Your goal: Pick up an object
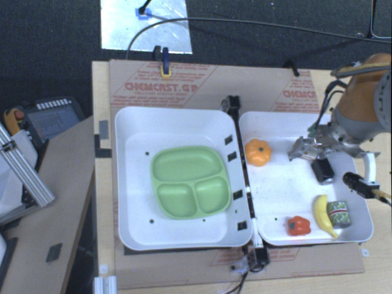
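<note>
The right white bin (278,125) holds a small orange pumpkin (258,152) near its left wall. At the bin's front lie a red pepper (298,225), a yellow banana (322,214) and a small green-labelled can (338,214) pressed against the banana. My gripper (304,147) hangs over the back right part of this bin, a short way to the right of the pumpkin and apart from it. I see nothing held in it.
The left white bin (131,164) carries a green divided plate (190,181) in its middle. A black clip-studded divider (237,164) runs between the two bins. The arm (361,106) comes in over the right bin's far right corner.
</note>
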